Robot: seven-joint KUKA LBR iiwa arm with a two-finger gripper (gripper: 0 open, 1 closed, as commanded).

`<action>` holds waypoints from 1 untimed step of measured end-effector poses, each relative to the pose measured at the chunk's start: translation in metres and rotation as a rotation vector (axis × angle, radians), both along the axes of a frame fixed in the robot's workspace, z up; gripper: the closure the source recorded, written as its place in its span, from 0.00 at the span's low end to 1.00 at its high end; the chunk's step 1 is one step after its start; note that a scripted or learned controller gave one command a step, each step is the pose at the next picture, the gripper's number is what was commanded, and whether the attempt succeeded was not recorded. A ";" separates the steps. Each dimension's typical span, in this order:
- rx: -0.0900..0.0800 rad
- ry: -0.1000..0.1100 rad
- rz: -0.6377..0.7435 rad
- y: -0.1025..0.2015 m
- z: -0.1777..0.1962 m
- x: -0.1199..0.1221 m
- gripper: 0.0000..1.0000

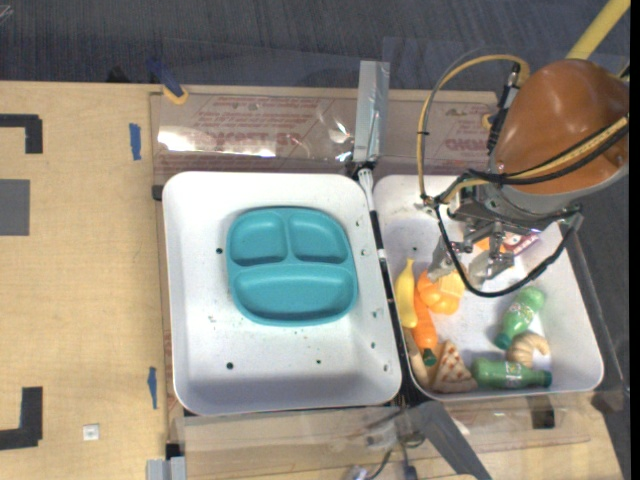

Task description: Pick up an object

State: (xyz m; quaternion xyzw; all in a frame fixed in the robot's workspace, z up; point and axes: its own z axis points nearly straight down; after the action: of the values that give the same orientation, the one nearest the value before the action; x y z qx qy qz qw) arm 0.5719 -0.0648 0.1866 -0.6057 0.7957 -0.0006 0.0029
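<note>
A pale wooden bench point(70, 298) with black corner marks and blue tape bits carries the left white bin point(200, 368), where a smooth teal three-compartment plate point(291, 265) lies. In the right bin point(580, 338), plastic toy foods cluster: a yellow piece point(405, 298), an orange piece point(438, 295), a carrot point(424, 330), a pizza wedge point(450, 366) and green bottles point(510, 374), no label readable. The gripper point(470, 263) hangs above them under the orange wrist; cables obscure its fingers, so their state cannot be told.

Arm in from your three o'clock
Orange-banded wrist points down; gripper point(462, 260) hangs low toward seven o'clock.
</note>
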 end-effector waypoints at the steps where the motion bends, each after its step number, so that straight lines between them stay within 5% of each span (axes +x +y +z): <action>1: -0.002 0.005 0.410 -0.089 -0.043 -0.027 1.00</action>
State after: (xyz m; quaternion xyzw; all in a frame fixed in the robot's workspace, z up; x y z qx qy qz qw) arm 0.5453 -0.1536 0.1432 -0.7549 0.6558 0.0008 0.0005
